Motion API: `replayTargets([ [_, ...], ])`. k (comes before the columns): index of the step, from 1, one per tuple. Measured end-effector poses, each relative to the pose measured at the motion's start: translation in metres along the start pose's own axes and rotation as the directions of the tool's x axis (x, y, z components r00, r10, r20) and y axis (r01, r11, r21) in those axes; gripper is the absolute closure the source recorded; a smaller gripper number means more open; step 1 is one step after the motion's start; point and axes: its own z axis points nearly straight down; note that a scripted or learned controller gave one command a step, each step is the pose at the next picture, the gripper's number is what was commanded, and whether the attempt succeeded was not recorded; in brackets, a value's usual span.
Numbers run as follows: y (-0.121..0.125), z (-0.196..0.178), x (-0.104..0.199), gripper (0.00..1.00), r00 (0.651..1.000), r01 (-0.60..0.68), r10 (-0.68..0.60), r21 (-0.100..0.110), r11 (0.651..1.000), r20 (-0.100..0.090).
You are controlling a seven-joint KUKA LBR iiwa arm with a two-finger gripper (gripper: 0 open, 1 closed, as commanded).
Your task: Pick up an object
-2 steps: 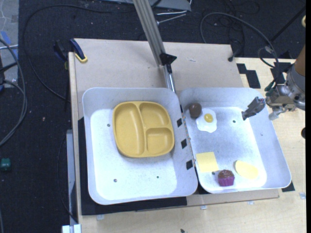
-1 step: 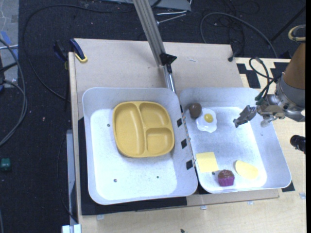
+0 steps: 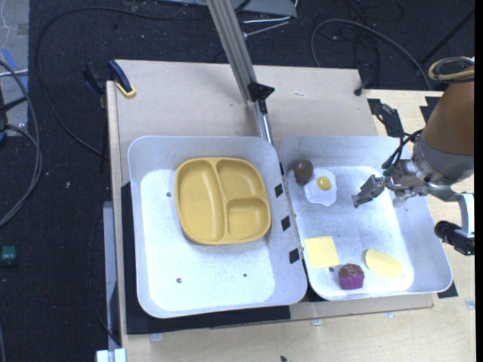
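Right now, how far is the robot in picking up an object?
Nothing looks picked up yet. The gripper is over the right bin, with nothing seen between its fingers. The fried egg, brown ball, yellow square, purple piece and yellow piece lie there. Grasping and lifting are left.

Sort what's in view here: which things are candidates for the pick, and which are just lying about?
For the pick, all in the right bin: brown ball, fried egg, yellow square, purple piece, yellow oval piece; the gripper is above that bin.

Lying about: yellow divided plate in the left bin.
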Motion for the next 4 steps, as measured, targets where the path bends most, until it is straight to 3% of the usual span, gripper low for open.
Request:
replayTargets([
  [1, 0.009, 0.052, -0.004, 0.00, 1.000, -0.001, 0.001, 0.000, 1.000, 0.000],
  [2, 0.010, 0.038, -0.004, 1.00, 1.000, 0.000, 0.000, -0.005, 1.000, 0.002],
  [3, 0.013, -0.025, -0.003, 1.00, 1.000, 0.003, -0.003, -0.011, 1.000, 0.003],
  [4, 0.014, -0.042, -0.003, 1.00, 1.000, 0.003, -0.003, -0.007, 1.000, 0.002],
])
